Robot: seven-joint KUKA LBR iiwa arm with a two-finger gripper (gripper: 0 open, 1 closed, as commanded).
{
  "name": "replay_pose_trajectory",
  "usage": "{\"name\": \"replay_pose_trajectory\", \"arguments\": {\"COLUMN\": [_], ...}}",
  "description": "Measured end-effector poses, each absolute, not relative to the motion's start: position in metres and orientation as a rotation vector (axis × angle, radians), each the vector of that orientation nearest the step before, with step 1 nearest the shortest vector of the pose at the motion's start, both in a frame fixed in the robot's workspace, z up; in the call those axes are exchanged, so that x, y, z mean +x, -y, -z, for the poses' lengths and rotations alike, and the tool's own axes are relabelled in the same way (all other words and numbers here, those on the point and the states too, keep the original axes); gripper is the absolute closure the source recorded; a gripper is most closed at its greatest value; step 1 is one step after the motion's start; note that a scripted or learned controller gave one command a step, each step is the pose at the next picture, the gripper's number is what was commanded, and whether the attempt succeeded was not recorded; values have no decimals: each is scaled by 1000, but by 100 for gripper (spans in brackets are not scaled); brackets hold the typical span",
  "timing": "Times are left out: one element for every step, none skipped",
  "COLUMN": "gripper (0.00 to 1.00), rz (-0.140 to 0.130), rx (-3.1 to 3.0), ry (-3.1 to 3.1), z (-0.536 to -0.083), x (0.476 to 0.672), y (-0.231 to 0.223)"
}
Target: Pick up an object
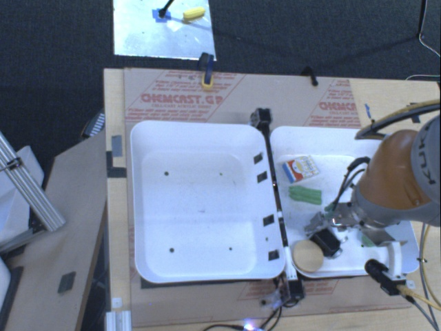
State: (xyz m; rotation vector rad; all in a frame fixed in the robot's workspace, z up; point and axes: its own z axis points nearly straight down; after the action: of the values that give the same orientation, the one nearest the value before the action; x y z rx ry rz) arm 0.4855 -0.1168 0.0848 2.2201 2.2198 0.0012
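My gripper (329, 236) hangs low in the right bin (344, 150), below the orange band of the arm. It is over a black object (324, 243) near the bin's front. A tan round disc (308, 256) lies just left of and in front of it. A green flat piece (304, 195) rests further back, and a small card box (300, 169) with orange, blue and white print lies behind that. The arm hides the right part of the bin.
The left bin (200, 198) sits beside the right one, with black clips (267, 198) along the shared divider. A grey metal plate (162, 19) with a yellow item lies beyond the bench. Cables run at the right edge.
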Motion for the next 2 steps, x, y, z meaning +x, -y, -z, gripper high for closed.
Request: {"name": "replay_pose_trajectory", "arguments": {"gripper": [100,100], "rz": [-7,-15], "rx": [2214,2202], "ry": [-2215,-2232], "z": [-97,-190], "x": [490,518], "y": [118,15]}}
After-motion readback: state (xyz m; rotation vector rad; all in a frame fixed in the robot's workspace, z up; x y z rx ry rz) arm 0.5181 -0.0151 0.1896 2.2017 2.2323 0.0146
